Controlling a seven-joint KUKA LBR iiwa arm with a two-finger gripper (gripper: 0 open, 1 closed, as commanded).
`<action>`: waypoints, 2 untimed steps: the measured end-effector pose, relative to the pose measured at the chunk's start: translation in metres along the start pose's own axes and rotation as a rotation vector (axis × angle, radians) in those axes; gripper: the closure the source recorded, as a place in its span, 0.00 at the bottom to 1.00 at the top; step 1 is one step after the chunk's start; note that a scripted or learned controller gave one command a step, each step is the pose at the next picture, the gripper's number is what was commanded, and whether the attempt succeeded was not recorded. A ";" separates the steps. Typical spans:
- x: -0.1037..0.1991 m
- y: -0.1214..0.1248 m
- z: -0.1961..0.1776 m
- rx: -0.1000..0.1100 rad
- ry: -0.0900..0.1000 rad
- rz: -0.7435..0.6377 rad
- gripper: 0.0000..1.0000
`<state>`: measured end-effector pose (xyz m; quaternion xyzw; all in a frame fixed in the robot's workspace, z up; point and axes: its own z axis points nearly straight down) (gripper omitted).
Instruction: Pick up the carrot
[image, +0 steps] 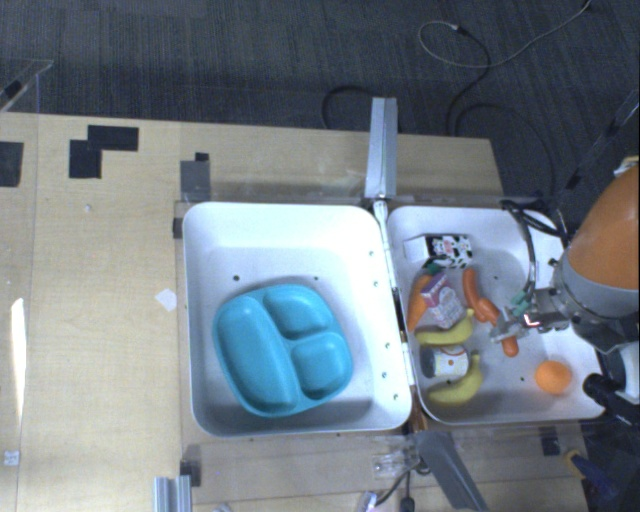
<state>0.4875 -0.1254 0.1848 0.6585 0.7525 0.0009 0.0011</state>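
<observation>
— Carrot first: where do we see it?
— Just beside the pincer, on its side facing the blue tray. It lies slantwise in the same white bin that the pincer hangs over.
— And the pincer's state?
— We cannot tell whether it is wide or narrow.
— What else do we see close by?
— An orange near the pincer, and a banana beyond the carrot.
</observation>
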 end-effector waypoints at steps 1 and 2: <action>0.000 0.000 0.000 0.000 0.000 0.000 0.00; -0.079 -0.012 0.051 0.003 0.000 0.059 0.00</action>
